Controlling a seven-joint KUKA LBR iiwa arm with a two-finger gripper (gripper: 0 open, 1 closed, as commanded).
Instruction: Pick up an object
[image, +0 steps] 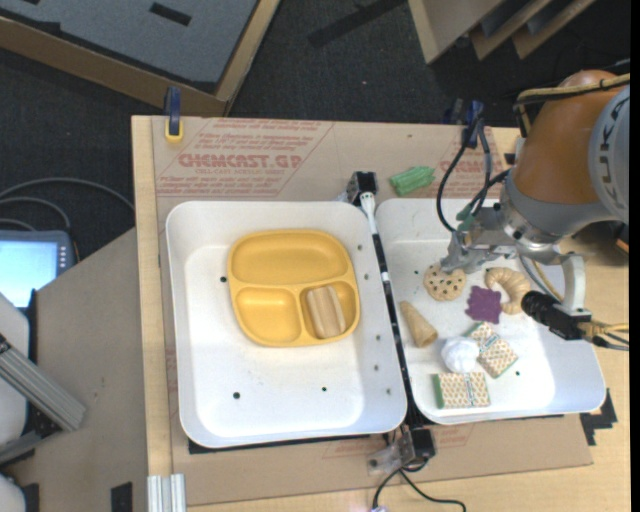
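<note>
Left bin (200, 330): holds a yellow divided plate (292, 285); a tan bread piece (322, 310) lies in its near-right compartment.
Right bin (560, 395): cookie (443, 283), cone (418, 323), purple piece (484, 302), croissant (510, 285), white ball (460, 352), wrapped crackers (463, 389).
Jaws (462, 250): just above the cookie; whether parted or closed cannot be told.
</note>
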